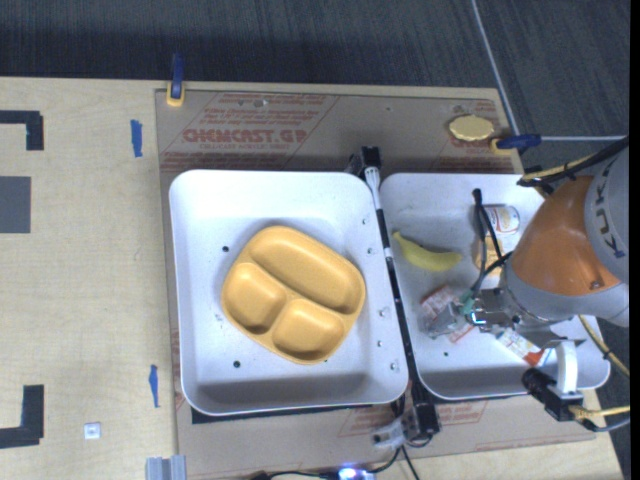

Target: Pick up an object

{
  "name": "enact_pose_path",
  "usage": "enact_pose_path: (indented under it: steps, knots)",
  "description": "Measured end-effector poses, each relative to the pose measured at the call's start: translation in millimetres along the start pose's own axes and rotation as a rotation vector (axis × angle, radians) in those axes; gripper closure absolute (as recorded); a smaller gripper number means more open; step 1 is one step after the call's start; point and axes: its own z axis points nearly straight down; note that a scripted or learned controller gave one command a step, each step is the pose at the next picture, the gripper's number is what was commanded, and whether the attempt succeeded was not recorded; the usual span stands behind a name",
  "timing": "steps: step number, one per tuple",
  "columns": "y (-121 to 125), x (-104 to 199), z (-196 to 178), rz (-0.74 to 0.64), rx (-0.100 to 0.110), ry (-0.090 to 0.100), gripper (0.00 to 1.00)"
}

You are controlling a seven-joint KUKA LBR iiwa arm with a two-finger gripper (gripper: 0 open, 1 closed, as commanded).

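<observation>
Noted nearest the lens the arm's orange band (565,243), low over the right bin (430,193). Found, leftmost, the left bin (190,198) carrying a yellow three-pocket tray (292,293). Saw next a banana (428,256) by the right bin's left wall, then a crumpled wrapper (440,308) below it. Spotted the gripper (480,316) just beside that wrapper, crowded by cables; could not tell whether released or clenched.

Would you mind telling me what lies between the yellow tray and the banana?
In the camera view, the left bin's right wall and the black divider strip lie between the yellow tray and the banana.
</observation>
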Motion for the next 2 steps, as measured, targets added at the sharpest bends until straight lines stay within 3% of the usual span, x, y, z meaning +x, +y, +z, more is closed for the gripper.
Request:
enact_pose_path:
  steps: [2]
  knots:
    - [0.2,6.6,-0.1,0.0,0.0,0.0,0.0]
